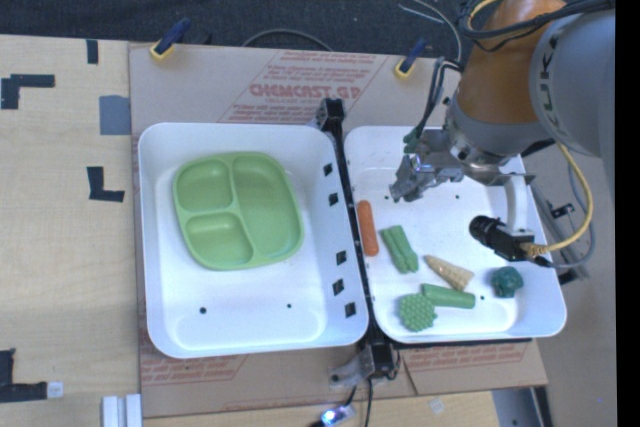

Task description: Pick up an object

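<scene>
Camera view, as I read it from my station:

- Two shallow white bins side by side on the counter (pixel 60 215). Left white bin (pixel 160 295) carries a light green three-compartment plastic plate (pixel 238 210), lying flat in its upper half.
- Right white bin (pixel 545 320) carries the loose items. Slim orange carrot-shaped stick (pixel 368 227): against the bin's left wall, long axis running nearly top to bottom of the frame.
- Short green ridged bar (pixel 400 248): just right of the orange stick, long axis tilted, upper end toward the left, lower end toward the right.
- Pale yellow cone-shaped piece (pixel 449 270): tip toward the upper left, wide end lower right.
- Green brush-like piece with a round bumpy head (pixel 434 304): head at lower left, handle pointing right, lying just below the cone.
- Small dark green lumpy piece (pixel 507 281): near the bin's right side, apart from the others.
- Grey arm with orange band (pixel 510 45) reaches in from the right. Its jaws (pixel 412 183) hang over the bin's upper area, above and apart from the green bar. I cannot tell how far apart they stand; I see nothing between them.
</scene>
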You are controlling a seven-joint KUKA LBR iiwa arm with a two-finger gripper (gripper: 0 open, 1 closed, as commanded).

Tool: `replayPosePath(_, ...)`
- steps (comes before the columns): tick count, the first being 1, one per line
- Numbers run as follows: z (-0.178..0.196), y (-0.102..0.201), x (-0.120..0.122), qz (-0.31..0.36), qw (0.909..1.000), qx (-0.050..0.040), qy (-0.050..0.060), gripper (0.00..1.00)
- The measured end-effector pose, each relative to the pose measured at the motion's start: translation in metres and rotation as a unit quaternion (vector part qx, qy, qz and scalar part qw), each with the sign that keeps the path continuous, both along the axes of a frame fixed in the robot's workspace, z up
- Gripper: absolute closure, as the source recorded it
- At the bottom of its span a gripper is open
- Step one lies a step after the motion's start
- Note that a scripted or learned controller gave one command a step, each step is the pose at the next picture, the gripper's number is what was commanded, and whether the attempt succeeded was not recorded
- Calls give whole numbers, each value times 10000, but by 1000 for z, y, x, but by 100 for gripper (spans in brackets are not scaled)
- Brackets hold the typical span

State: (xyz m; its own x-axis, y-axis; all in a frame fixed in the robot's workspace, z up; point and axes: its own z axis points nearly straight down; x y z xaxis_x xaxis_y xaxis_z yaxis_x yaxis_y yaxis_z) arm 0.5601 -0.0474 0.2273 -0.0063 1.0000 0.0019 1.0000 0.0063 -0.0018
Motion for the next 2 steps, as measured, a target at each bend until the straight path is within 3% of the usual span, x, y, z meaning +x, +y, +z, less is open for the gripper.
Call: replayPosePath(2, 8, 113, 6, 6, 10000, 0, -2, 100)
